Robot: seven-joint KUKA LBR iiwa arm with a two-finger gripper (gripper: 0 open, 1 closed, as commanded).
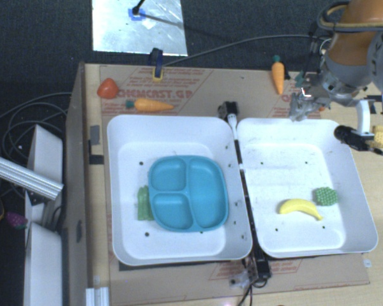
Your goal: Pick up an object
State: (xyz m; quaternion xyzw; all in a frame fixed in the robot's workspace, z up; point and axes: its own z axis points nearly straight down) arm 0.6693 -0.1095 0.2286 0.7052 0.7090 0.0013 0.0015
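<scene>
A tomato [107, 88] and a carrot [153, 106] lie on the cardboard beyond the left bin [124, 136], well apart from the banana [300, 208] that looks the likeliest pick. Inside that left bin a blue divided plate [187, 192] sits face up, with a green block [143, 204] tucked against its far-left rim, both across the centre divide from the banana.

In the right bin [351, 171] the banana lies on its side near the front wall, ends curving down toward that wall. Judged by its look it is a light, stiff plastic toy with a smooth, rather slippery skin; the thick middle of the curve seems the surest place to grip, fingers set across its narrow width. A green knobbly ball [326, 196] sits just beside the banana's right end, close enough to crowd a finger coming down on that side, so a grip nearer the middle or left is likely safer.

A second carrot [278, 76] rests on the cardboard behind the right bin, far from the banana. The gripper [301, 109] hangs over the bin's back rim, well away from the banana, with nothing seen in it; whether the claw is wide or narrow cannot be told from this angle.
</scene>
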